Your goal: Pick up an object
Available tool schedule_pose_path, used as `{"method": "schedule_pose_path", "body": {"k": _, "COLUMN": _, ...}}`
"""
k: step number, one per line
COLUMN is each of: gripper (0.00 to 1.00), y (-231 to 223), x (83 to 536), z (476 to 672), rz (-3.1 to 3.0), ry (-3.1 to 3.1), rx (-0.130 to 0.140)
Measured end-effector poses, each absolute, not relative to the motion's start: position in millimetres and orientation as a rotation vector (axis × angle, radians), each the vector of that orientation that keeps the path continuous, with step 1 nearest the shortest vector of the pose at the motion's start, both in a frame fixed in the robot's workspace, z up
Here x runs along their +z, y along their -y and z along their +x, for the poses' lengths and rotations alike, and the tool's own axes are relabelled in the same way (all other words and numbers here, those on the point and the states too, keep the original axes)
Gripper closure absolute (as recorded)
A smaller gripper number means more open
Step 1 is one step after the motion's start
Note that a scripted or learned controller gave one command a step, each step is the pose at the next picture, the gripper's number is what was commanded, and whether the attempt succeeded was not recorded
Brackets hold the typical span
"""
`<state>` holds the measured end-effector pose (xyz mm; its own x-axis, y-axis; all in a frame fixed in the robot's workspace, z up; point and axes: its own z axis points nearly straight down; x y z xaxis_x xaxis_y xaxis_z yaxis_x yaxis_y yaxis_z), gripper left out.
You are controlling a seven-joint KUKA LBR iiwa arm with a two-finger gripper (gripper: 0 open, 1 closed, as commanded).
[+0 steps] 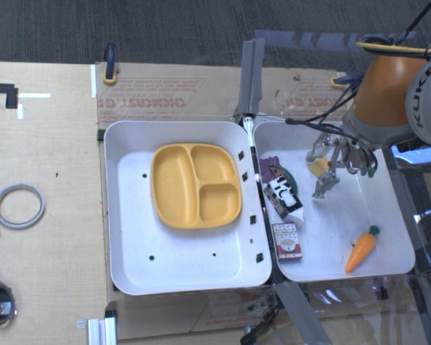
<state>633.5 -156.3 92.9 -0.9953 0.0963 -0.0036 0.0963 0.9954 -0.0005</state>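
Two white bins sit side by side on your bench [43, 149]. Your gripper [329, 175] hovers over the right bin [388, 214], fingers apart and holding nothing, with a small yellow object [317, 167] just beside them, toward the left.

Arm [399, 85] cut off at right edge
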Motion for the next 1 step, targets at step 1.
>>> {"method": "schedule_pose_path", "body": {"k": 1, "gripper": 0.00, "y": 191.5, "x": 93.8, "z": 637.3, "rz": 0.516, "ry": -3.092, "rx": -0.002}}
